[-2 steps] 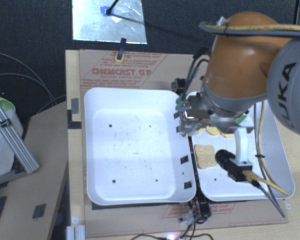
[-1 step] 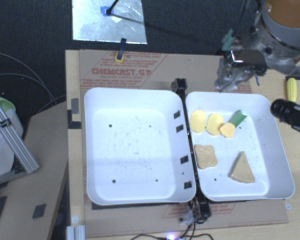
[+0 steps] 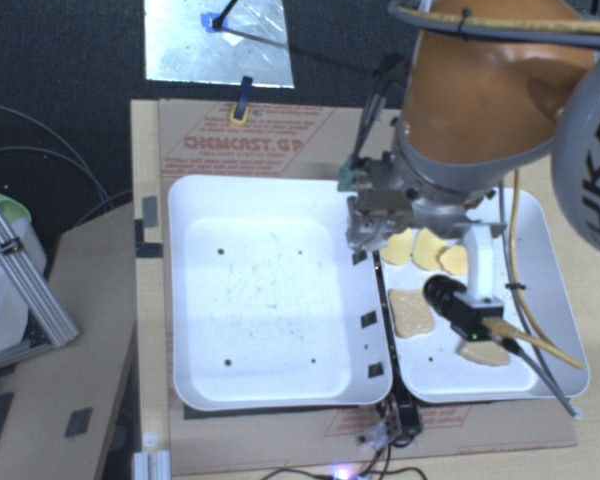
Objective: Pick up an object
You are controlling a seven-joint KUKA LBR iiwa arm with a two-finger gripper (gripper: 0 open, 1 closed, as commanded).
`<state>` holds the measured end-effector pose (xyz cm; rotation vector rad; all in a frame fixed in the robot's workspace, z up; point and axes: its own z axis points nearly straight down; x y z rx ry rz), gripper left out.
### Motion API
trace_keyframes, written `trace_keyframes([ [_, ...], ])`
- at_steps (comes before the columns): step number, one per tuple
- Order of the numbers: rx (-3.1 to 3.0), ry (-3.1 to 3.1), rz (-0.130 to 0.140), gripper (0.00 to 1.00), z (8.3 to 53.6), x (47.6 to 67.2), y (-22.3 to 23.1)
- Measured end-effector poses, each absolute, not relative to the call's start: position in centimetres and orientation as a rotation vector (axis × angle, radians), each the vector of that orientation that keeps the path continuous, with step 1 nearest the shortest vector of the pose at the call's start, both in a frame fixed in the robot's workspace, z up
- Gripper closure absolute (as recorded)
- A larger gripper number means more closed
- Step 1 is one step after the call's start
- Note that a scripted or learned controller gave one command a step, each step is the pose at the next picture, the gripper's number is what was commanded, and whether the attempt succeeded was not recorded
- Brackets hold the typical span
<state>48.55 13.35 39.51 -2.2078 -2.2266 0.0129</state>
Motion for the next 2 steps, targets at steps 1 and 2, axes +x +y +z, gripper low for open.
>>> trace_keyframes([
  [1,-2.220,-2.234,-0.027,1.00,53.1,48.7,14.7],
  [2,-2.210,-2.226,0.014,1.00,40.5,48.5,18.1],
])
